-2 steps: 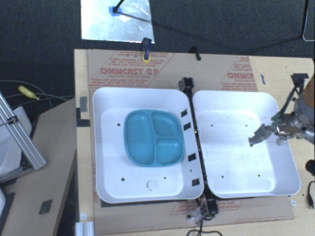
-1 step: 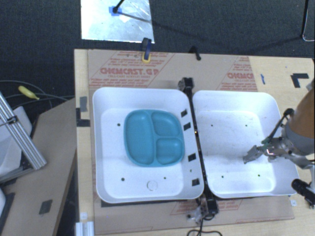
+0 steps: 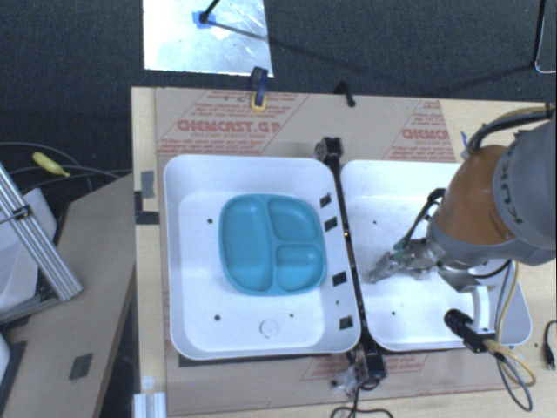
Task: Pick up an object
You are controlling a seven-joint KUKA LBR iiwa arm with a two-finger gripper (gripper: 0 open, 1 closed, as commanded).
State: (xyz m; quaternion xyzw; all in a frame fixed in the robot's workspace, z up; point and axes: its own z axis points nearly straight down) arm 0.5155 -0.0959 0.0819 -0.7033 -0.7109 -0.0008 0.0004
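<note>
Dark carpet surrounded the cardboard-topped table (image 3: pixel 374 120), where two shallow white bins sat side by side under the fixed overhead camera. A blue sectioned plate (image 3: pixel 270 242) lay flat near the middle of the left bin (image 3: pixel 191 320), upright, with its three compartments showing nothing in them. No other loose object could be made out in either bin.

From the right, the grey arm (image 3: pixel 522 198) with its orange band (image 3: pixel 474 203) reached over the right bin (image 3: pixel 383 190), and the claw (image 3: pixel 380 272) hung low near that bin's left side, just beside the black divider (image 3: pixel 344 251) between the two bins. Its tips pointed left toward the divider and looked drawn close together, though the slanted view was too small to settle whether they were open or shut. Nothing could be seen between them.

By that evidence, the pick had not been made. The plate, the only evident candidate, rested in the neighbouring bin, well apart from the claw and across the divider. Whether the claw touched the white floor of the right bin could not be told.

What remained, judging from the scene, was the whole of the job: crossing to the left bin, closing on the plate's rim and lifting it clear. A flat, smooth plate of that kind would likely offer little for two narrow tips to grip.
</note>
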